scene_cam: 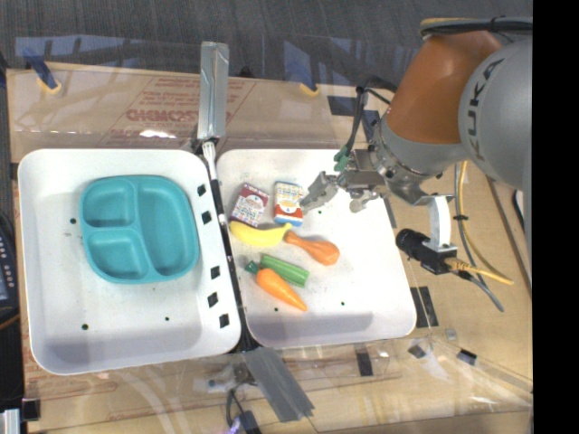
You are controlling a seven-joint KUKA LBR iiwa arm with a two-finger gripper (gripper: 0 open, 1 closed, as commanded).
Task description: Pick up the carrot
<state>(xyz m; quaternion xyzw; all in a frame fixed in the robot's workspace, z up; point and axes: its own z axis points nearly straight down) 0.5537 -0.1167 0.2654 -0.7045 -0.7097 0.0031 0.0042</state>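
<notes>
We find the orange plastic carrot with its green leafy top (279, 285) lying in the right-hand shallow white bin (380, 306), towards that bin's lower left, its tip pointing down and to the right, just below a green toy pepper-like piece (285, 269) that lies touching or nearly touching it. The metal two-finger claw (336, 194) hangs over the upper middle of the same bin, its two fingers spread apart with nothing between them, near a small red, white and blue carton (288, 201) and well up from the carrot. Between claw and carrot lie a yellow toy banana (258, 235) and an orange drumstick-shaped toy (317, 248). To do this step well, we judge that we should carry the claw down and left across those two, staying high enough to clear them, then turn the wrist so the fingers straddle the carrot across its narrow width, not along its length. We would aim at the orange body, away from the green piece, lest a finger land on it. The teal sectioned plate (140, 227) in the left bin (54, 333) is no concern.
</notes>
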